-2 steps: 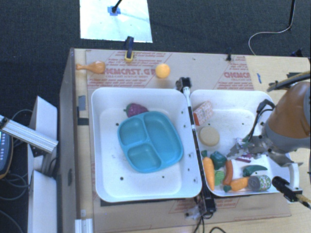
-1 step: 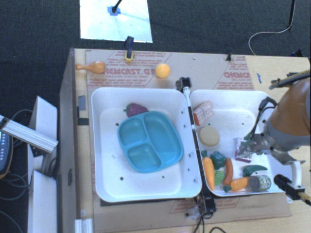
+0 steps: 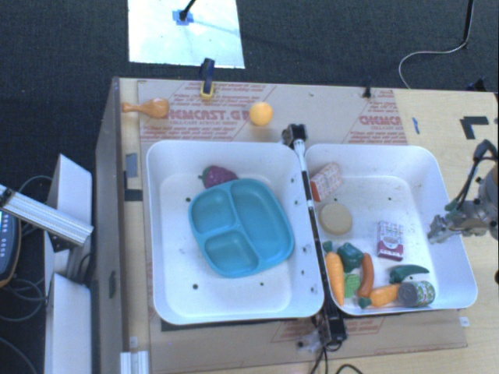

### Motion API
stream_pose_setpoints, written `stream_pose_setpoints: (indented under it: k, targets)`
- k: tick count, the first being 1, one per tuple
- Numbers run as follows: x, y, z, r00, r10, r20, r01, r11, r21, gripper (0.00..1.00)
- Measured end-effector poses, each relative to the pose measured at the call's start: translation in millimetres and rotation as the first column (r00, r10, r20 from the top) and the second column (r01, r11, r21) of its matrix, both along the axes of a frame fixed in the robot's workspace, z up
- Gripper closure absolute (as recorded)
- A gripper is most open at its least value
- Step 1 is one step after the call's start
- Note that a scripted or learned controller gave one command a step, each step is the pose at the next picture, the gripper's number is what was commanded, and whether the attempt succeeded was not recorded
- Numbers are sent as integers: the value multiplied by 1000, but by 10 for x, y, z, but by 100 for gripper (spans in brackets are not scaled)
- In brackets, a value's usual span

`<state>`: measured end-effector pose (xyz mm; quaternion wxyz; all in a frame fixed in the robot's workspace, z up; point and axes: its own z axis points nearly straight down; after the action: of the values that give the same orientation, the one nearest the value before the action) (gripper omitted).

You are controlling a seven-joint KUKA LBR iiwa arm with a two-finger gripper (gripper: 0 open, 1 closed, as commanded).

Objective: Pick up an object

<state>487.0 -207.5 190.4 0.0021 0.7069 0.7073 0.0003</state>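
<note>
Rightward, jaws (image 3: 438, 230) hover over bin (image 3: 446, 179) rim.

place: robot lab test cell | bench (image 3: 234, 104): bare board with printed lettering, left of gripper (image 3: 446, 226) | 2 white bins (image 3: 168, 170) of toy food beside gripper | dark carpet (image 3: 62, 45) and loose cables (image 3: 437, 49) beyond gripper

Pincer (image 3: 446, 226) low at right edge
</note>
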Motion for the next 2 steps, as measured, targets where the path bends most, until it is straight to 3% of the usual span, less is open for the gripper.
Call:
stream_pose_setpoints:
  k: [1,2]
  targets:
    - [551,12,360,1000,4,1,-4,1000,1,100]
    - [490,244,186,1000,4,-2,-4,1000,2,100]
